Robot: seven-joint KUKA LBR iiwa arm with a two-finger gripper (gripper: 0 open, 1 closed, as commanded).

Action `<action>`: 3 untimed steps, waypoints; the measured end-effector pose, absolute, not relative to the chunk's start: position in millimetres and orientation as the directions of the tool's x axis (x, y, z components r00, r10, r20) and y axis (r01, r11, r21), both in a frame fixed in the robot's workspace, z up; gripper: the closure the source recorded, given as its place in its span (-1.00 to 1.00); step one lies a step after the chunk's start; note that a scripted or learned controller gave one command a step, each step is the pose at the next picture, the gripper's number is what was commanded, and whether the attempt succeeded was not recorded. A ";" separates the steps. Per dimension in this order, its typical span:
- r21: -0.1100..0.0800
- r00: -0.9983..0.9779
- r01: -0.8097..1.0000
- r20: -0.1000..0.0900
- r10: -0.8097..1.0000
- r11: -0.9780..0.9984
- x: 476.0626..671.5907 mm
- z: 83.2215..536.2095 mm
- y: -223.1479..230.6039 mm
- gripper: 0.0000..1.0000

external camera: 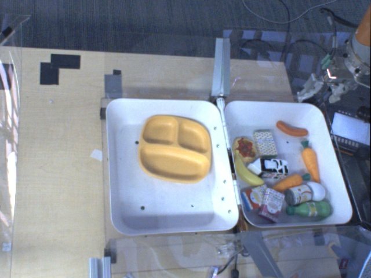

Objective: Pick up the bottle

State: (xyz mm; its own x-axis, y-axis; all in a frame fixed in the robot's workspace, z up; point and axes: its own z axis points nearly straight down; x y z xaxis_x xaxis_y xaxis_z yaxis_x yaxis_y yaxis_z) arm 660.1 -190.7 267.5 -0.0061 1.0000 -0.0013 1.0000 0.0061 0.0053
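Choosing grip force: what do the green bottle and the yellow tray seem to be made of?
The green bottle looks like smooth, glossy plastic, with a faint highlight along its side. The yellow tray looks like moulded matte plastic, with rounded compartments and soft shading. Both are guesses from appearance.

We see a yellow divided tray (175,147) in the left bin (124,213); in the right bin (334,155), two carrots (311,162), a sausage (291,129), a banana (246,173).

Evenly and softly lit from above, moderately bright. Faint shadows along the inner walls of the left bin (116,172) and under the yellow tray (175,148). Mild sheen on the white plastic, streaky reflections at the far left edge. Slightly soft, low-resolution overall; small items grainy, dark floor (145,10) dim.
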 end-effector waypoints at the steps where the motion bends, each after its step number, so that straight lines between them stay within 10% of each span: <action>1: 0.006 -0.244 0.970 -0.003 0.970 0.244 654.4 219.5 -159.6 -1.00; 2: 0.003 -0.032 0.999 0.000 0.999 0.032 569.7 109.9 -124.2 -1.00; 3: 0.007 0.057 0.998 -0.001 0.998 -0.057 513.4 107.5 -184.6 -1.00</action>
